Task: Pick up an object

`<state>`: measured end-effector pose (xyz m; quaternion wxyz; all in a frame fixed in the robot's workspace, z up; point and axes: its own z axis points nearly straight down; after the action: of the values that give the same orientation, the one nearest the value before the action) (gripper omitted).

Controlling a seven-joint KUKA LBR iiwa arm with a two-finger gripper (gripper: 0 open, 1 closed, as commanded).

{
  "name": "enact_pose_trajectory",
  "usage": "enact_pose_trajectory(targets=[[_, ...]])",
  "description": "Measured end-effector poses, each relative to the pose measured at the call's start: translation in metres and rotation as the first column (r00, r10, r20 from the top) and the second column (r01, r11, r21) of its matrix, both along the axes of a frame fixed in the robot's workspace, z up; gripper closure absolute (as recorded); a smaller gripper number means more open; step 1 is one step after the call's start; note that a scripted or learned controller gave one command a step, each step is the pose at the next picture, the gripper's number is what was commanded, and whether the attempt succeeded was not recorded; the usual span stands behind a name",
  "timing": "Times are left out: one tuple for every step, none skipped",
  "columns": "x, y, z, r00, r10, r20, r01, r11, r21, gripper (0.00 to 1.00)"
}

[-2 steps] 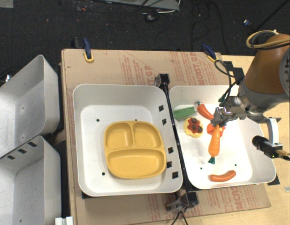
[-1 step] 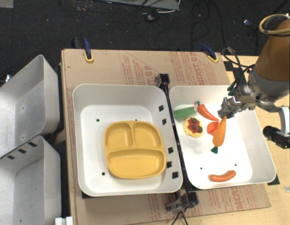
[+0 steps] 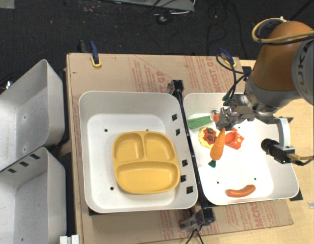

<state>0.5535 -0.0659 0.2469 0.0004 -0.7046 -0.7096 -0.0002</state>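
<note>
Far to the left of the gripper, the left bin (image 3: 91, 136) holds one yellow divided plate (image 3: 146, 161) with three compartments, lying flat near the bin's middle. The right bin (image 3: 279, 187) carries the toy food and the gripper (image 3: 227, 120), which hangs over that bin's upper left part at the end of the grey and orange arm (image 3: 281, 60). Its fingers are lost in the dark clutter of the wrist, so I cannot tell how wide it stands or whether anything sits between them. One green piece (image 3: 198, 121) lies just left of the gripper, near the wall shared by the two bins. One small yellow item with dark and red marks (image 3: 207, 135) lies below and slightly left of it. One orange carrot (image 3: 217, 144) slants down from right under the gripper, its upper end touching or very nearly touching the tool and its green tip pointing down-left. One red piece (image 3: 234, 140) lies just below and right of the gripper, beside the carrot. One sausage (image 3: 241, 190) lies well apart, near the bin's lower edge.
</note>
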Motion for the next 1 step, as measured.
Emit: enact_pose_trajectory(targets=[[0.0018, 0.0577, 0.0043, 1.000, 0.002, 0.001, -0.002, 1.000, 0.000, 1.00]])
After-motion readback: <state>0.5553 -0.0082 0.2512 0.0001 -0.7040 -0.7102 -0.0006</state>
